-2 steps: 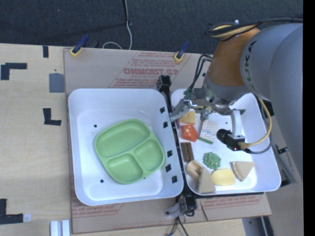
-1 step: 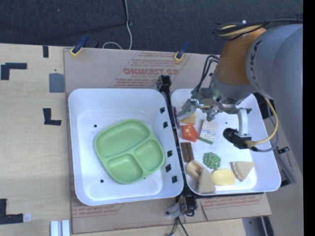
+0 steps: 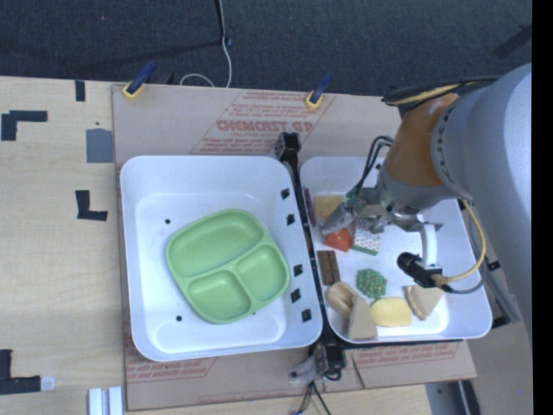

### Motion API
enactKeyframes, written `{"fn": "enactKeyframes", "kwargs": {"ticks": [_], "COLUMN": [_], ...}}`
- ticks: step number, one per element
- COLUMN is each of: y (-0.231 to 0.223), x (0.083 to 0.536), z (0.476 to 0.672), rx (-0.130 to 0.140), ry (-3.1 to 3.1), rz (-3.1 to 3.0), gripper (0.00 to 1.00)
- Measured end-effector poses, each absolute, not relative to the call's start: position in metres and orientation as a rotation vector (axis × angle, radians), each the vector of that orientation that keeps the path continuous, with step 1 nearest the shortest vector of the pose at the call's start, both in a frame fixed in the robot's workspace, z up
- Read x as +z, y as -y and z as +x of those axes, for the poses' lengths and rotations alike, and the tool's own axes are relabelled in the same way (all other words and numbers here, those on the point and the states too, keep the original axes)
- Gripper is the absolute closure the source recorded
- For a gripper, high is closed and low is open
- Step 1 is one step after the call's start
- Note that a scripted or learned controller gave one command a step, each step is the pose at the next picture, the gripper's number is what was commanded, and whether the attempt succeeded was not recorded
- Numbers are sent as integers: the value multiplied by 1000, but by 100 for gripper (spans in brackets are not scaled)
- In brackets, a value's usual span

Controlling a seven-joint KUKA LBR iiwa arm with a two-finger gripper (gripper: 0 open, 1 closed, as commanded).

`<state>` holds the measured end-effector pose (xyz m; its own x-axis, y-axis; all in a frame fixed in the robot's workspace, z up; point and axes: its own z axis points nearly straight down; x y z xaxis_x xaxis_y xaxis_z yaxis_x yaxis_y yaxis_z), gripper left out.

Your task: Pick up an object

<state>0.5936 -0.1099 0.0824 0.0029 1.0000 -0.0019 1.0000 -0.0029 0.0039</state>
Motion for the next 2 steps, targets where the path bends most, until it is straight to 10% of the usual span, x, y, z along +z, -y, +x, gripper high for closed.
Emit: {"fn": "enactKeyframes", "kwargs": {"ticks": [1,2], "y": [107,107], "x": [100,100], "z": [596,596], "rx": [10,10], "ry": [-2219,-2218], "rz": [2214,2214], "gripper": [100,0]}}
